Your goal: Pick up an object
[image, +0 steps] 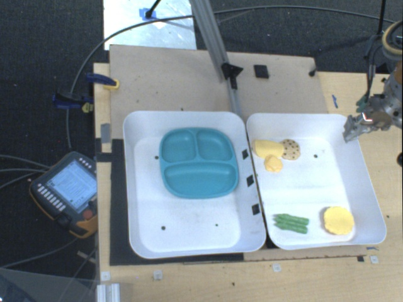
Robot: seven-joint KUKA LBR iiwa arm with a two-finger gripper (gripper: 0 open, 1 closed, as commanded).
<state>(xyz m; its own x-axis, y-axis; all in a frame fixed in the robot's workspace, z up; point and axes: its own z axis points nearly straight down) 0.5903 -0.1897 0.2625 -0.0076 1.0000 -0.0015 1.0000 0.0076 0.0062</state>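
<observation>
The right bin (352,168) holds a yellow banana-like piece (267,148), a speckled cookie (290,149), a small yellow lump (273,164), green beans (291,223) and a round yellow disc (338,220). My gripper (357,125) hangs at the bin's far right corner, above the rim, well apart from all the food pieces. Nothing shows between its fingers.
A blue divided plate (199,162) lies in the left bin (145,231). A metal pole (211,30) slants down to the bins' back edge. A teach pendant (66,190) and cables lie off the bench's left side.
</observation>
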